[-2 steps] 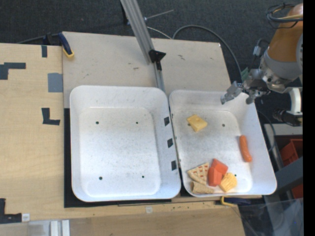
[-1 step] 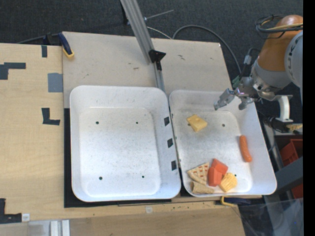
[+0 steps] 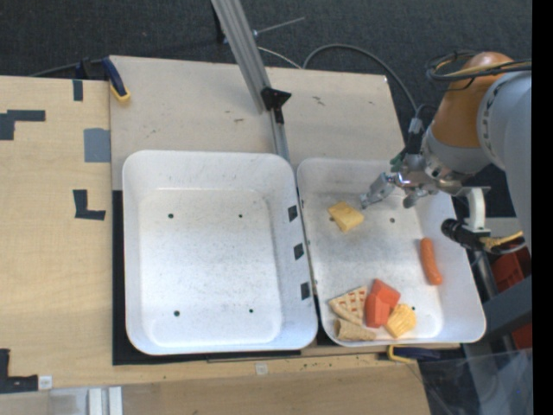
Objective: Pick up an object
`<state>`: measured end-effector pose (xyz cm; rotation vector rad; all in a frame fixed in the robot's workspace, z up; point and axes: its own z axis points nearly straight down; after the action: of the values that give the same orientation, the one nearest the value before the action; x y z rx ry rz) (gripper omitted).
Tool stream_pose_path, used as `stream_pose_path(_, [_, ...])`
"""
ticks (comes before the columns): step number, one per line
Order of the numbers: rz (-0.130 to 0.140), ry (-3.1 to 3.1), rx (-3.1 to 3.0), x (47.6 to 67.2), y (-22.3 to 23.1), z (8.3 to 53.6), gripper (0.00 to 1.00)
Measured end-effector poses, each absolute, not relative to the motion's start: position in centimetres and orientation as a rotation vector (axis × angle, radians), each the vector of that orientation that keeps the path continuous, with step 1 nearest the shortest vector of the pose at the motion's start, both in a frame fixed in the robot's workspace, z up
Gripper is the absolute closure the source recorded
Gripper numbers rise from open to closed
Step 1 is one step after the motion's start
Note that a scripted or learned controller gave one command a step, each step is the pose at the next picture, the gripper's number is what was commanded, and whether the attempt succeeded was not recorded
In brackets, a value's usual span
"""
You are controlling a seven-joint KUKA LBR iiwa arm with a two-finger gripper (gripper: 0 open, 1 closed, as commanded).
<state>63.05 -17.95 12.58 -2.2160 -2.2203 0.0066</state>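
**Speckled white bins, one arm over the right one**

White plastic, shallow and round-cornered, makes up both bins; each floor is peppered with dark specks. The left bin (image 3: 207, 249) shows four small dark dots on its floor. The right bin (image 3: 449, 318) holds five pieces. A pale yellow blocky chunk (image 3: 346, 217) lies at about eleven o'clock of that bin's middle. A slim orange carrot-like stick (image 3: 430, 261) lies alone at three o'clock. Crowded at six o'clock are a tan waffle-patterned wedge (image 3: 349, 305), an orange-red angular block (image 3: 381, 303) and a ridged yellow piece (image 3: 401, 321); their edges overlap, so their full outlines are hard to make out.

One grey arm with an orange band comes in from three o'clock. Its gripper (image 3: 390, 190) hangs over the bin's upper part, just right of the yellow chunk, apart from it. The jaws stand spread, with nothing between them. A silver post (image 3: 251, 50) slants across the bench at twelve o'clock.
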Motion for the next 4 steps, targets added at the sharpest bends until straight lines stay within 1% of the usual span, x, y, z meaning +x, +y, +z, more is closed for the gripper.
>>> stream_pose_path(1, [0.002, -2.224, -2.217, 63.2, -17.9, 13.9, 1.0])
stream_pose_path(2, [-0.004, -2.226, -2.222, 64.3, -18.0, 19.0, 1.0])
stream_pose_path(3, [-0.004, -2.227, -2.223, 64.3, -17.8, 25.4, 1.0])
stream_pose_path(4, [-0.003, -2.226, -2.222, 64.4, -17.7, 29.3, 1.0])
